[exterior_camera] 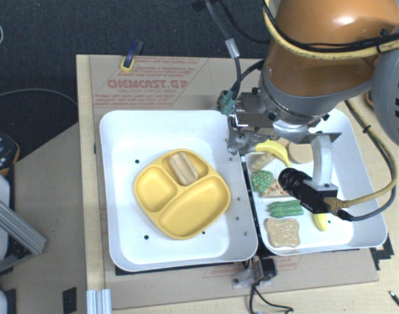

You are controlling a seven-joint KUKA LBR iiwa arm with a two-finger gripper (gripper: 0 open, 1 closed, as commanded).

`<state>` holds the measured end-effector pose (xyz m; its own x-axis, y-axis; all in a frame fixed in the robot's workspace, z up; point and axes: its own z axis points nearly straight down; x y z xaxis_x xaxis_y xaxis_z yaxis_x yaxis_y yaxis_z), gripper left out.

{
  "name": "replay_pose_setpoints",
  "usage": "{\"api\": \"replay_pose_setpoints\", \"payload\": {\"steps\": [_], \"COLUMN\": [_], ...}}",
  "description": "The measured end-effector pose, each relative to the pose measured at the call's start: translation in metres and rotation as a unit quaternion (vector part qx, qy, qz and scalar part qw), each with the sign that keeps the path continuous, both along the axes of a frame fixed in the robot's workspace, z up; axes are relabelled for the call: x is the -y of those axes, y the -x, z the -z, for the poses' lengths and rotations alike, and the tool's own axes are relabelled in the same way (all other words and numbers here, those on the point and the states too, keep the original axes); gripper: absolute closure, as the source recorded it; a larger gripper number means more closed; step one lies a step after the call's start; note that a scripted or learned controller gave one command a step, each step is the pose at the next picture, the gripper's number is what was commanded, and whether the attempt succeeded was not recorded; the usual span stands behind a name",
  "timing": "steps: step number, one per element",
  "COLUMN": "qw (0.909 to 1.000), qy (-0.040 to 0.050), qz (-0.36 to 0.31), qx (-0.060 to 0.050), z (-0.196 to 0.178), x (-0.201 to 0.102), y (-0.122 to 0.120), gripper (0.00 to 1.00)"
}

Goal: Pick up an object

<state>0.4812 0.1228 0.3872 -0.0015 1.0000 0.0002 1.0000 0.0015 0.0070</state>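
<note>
The pincer (pixel 242 139) hovered over the right bin (pixel 363 175), its grip unreadable to us, with no toy food (pixel 284 209) lifted yet.

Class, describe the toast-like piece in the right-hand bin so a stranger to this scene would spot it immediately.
Start at the right white bin, the one under the arm. Go to its front left corner, nearest the camera, just below the green pea pod. There lies the slice of toy bread: flat, tan and squarish, while its neighbours are green or yellow.
</note>
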Motion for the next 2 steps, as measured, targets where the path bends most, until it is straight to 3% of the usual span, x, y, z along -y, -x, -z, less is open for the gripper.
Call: {"api": "replay_pose_setpoints", "payload": {"steps": [1,2], "qw": [1.0,1.0], "qy": [0.0,0.0008], "qz": [0.0,0.004], "qx": [0.001,-0.001], "z": [-0.01,-0.027], "x": [0.0,0.061], "y": [0.0,0.001], "gripper": [1.0,1.0]}}
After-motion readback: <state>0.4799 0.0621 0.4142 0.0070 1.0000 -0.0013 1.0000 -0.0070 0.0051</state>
